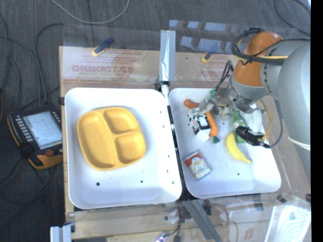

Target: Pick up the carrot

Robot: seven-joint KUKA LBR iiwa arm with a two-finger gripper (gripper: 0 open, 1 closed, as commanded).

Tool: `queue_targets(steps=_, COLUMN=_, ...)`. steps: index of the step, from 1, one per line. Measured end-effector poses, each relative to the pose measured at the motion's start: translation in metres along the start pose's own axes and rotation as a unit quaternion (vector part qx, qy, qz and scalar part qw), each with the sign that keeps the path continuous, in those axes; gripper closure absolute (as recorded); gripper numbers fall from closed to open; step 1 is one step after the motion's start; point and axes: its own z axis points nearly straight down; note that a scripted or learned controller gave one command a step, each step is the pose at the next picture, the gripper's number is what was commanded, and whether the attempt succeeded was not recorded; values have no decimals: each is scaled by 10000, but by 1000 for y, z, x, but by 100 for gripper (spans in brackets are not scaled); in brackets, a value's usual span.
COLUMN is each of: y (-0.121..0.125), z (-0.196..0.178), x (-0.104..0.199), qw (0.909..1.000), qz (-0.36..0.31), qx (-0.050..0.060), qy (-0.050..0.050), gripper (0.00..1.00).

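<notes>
The carrot [212,125] is a small orange piece with a green end. It lies in the right bin [262,178], near the bin's middle and toward the back. My gripper [215,108] hangs over the back of this bin, right above the carrot's upper end. Whether it touches the carrot I cannot tell. The wrist hides whatever lies directly beneath it.
A banana [236,148] lies right of the carrot, a small printed box [197,166] in front of it and an orange lump [190,103] behind left. Green bits [236,118] sit near the wrist. A yellow divided plate [111,137] rests in the left bin [81,190].
</notes>
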Motion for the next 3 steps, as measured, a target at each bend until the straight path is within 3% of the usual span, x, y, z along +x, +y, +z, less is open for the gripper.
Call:
queue_targets(steps=1, y=-3, z=-1, x=-20, qw=9894, qz=-1448, qx=63, qy=-23, gripper=0)
queue_targets(steps=2, y=5, z=0, x=-67, qw=9505, qz=-3100, qx=195, qy=65, gripper=0)
queue_targets(steps=3, y=13, z=-1, x=-74, qw=9608, qz=-2757, qx=250, qy=135, gripper=0)
